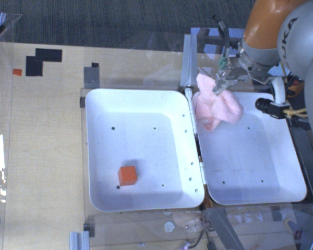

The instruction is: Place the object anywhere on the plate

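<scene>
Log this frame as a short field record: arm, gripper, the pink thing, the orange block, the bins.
arm: reaches in from the right, over the right bin's far left corner
gripper: down at the pink cloth, touching its top
pink cloth: crumpled, at the far left of the right bin, overlapping the divider
orange block: alone in the left bin, near front left
plate: none identifiable

block (128, 175) in left bin (101, 139)

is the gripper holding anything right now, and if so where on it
It appears so: the gripper pinches the pink cloth near its upper edge, and the rest droops over the right bin's upper-left corner.
</scene>
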Motion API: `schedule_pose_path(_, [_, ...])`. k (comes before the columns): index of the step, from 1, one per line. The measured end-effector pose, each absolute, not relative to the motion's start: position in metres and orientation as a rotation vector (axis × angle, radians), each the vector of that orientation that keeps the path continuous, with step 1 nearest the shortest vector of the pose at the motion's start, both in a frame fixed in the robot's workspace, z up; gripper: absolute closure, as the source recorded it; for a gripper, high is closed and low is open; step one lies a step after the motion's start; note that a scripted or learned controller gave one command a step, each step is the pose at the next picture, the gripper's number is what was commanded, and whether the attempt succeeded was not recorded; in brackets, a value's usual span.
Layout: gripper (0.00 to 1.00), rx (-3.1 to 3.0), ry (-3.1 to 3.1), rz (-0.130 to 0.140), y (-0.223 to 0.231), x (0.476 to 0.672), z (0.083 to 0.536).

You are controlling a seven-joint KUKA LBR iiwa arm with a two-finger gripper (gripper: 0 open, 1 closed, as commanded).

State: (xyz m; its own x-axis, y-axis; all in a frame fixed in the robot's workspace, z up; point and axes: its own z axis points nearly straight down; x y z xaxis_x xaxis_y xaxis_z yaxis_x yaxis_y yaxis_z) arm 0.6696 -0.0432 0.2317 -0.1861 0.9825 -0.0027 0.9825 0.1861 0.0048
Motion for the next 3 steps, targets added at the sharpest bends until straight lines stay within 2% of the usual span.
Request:
schedule_pose_path(1, [1.0, 1.994, 2.424, 0.001, -0.041, 0.671, 0.223])
schedule_pose_path(3, [1.0, 0.88, 3.008, 0.007, 0.057, 0.66, 0.23])
